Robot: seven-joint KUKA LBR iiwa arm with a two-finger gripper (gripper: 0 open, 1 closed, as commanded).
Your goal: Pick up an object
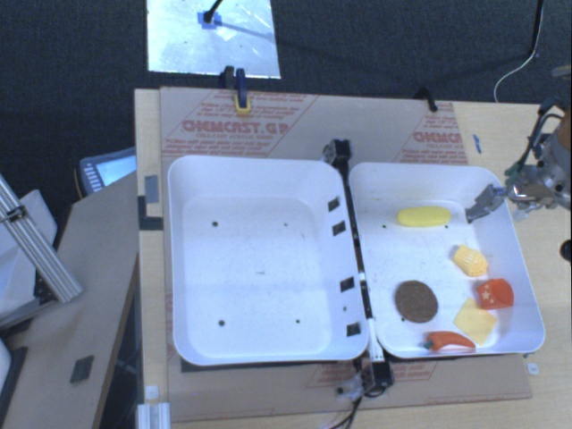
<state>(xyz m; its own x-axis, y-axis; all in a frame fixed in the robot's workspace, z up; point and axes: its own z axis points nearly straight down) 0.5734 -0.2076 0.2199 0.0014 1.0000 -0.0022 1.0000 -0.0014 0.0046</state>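
A slanted view from above looks down on a table (pixel 295 114) carrying two shallow white bins side by side.

Nearest the viewer, along the front wall of the right bin (pixel 527 266), lies a small orange and red carrot-shaped toy (pixel 450 341). Just behind it sits a pale yellow wedge (pixel 475 320), like a piece of cheese, touching or nearly touching a red block (pixel 495 294) at its far right corner. To the left of these rests a flat brown disc (pixel 416 301), like a biscuit. Further back, near the right wall, is a small yellow ridged piece (pixel 470 260), perhaps corn. Furthest back in this bin lies a long yellow oval (pixel 424 216), set apart from the rest, so it looks the easiest thing to take.

The left bin (pixel 183 239) shows bare white floor with a few dark dots.

The robot's hand (pixel 487 204) reaches in from the right, over the right bin's far right corner, just beside the yellow oval and apart from it. Whether it is spread or pressed together cannot be told; nothing is seen held in it.

Beyond the bins, cardboard lies under them, a yellow clamp (pixel 241 96) grips the table's far edge, and a shiny square sheet (pixel 213 25) lies on the dark floor.
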